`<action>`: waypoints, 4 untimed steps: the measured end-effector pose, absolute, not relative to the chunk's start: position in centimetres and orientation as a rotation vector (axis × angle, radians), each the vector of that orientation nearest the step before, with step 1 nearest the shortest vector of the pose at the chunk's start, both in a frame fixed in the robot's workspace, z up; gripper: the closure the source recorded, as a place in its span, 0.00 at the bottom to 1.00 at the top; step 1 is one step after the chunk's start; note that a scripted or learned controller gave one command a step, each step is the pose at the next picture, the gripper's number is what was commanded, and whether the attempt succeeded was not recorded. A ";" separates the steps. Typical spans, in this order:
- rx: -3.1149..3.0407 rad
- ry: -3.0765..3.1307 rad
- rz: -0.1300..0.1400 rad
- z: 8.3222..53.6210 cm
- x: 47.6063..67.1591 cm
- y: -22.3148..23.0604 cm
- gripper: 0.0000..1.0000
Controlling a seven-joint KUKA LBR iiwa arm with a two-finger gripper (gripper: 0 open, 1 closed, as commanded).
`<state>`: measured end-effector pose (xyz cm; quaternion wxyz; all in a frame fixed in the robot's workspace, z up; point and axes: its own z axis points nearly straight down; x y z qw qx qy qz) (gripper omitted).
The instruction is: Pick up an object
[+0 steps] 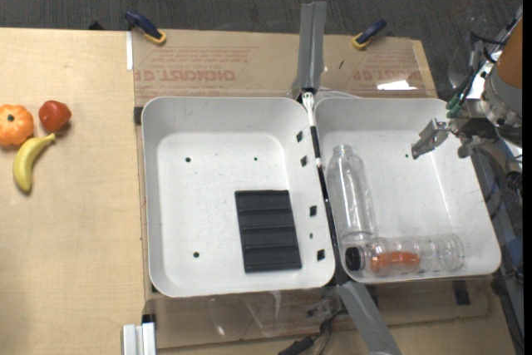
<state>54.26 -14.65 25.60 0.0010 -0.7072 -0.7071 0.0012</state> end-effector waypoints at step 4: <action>-1.886 -2.509 0.003 13.1 57.6 -14.8 0.00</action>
